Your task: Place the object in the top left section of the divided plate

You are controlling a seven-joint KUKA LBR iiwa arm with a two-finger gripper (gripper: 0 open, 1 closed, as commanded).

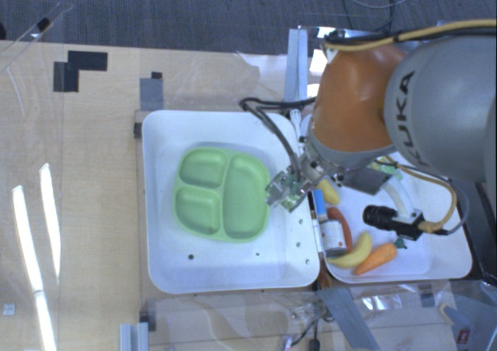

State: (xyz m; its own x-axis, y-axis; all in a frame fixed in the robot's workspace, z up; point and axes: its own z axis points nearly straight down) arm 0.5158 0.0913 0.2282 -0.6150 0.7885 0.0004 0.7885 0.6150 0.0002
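Plainly, the rounded, glossy green divided plate [224, 194] sits by the hand [286, 190], grip unclear.

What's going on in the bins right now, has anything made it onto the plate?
Not yet. The KUKA arm reaches in from the right, its gripper hanging over the right edge of the green divided plate in the left bin. I can't make out anything between its fingers. All three plate sections look bare, including the top left one. In the right bin lie a banana, a carrot and a small bottle-like item.
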